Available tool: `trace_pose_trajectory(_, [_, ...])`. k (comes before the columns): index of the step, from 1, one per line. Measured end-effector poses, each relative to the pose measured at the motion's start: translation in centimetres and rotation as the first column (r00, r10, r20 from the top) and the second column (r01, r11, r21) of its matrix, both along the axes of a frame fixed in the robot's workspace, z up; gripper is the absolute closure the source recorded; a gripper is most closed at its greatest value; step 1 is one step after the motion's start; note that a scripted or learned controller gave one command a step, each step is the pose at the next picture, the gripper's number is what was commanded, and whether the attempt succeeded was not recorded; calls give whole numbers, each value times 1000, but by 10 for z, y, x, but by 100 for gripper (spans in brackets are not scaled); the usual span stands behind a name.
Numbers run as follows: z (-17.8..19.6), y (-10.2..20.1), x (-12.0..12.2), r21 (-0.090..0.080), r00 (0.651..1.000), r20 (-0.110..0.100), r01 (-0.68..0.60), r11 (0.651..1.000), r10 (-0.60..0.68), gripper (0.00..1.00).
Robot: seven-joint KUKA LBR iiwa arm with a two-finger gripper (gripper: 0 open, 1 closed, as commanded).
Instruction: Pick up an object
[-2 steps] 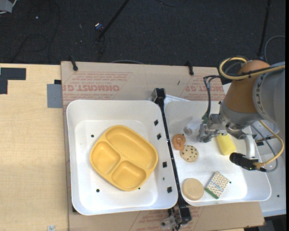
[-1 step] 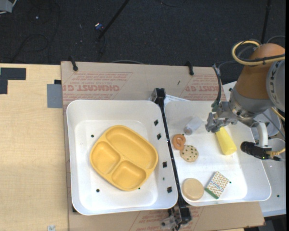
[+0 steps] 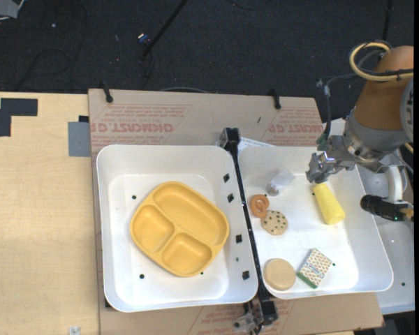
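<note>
My gripper hangs over the back right part of the right bin, just above the upper end of a yellow cylinder-shaped object that lies on the bin floor. From this view I cannot make out whether the gripper touches the object. To the left lie a small grey piece, an orange ring and a speckled cookie.
Near the right bin's front edge lie a tan round disc and a green-and-white box. The left bin holds a yellow divided plate. A black divider runs between the bins.
</note>
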State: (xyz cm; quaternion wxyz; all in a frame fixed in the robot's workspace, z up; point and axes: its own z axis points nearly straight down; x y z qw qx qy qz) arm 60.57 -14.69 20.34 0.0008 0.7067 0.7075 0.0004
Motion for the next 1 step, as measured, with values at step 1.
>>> trace_pose_trajectory(1, [53, -1, 1, 0, 1000, 2, 0, 1000, 0, 100])
